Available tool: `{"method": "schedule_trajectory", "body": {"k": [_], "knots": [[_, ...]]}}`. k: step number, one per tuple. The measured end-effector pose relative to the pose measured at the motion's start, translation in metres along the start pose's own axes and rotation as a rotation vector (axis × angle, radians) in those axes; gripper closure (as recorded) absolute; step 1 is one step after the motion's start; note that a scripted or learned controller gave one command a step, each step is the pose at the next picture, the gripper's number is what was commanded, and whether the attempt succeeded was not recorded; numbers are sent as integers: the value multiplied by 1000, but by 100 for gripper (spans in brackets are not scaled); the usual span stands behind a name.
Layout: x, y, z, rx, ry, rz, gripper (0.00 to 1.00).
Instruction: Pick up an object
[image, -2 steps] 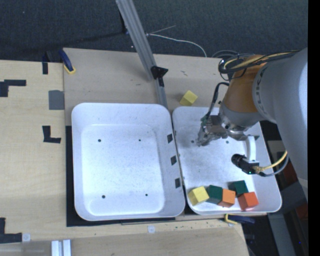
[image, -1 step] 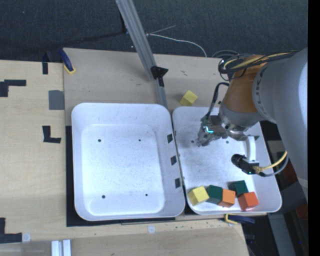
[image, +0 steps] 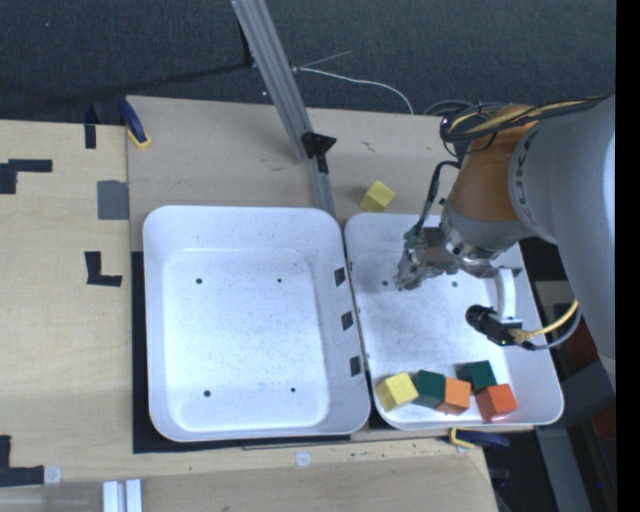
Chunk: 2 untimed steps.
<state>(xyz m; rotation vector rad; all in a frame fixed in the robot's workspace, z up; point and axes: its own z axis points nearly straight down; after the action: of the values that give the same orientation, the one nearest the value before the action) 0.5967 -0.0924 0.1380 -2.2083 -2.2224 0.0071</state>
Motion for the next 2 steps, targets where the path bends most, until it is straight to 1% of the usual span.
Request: {"method": "schedule_trajectory", "body": {"k": [1, 2], "knots": [[5, -83, -56, -7, -2, 8, 100], [-12, -74, -80, -10, -4, 6, 100]]}}
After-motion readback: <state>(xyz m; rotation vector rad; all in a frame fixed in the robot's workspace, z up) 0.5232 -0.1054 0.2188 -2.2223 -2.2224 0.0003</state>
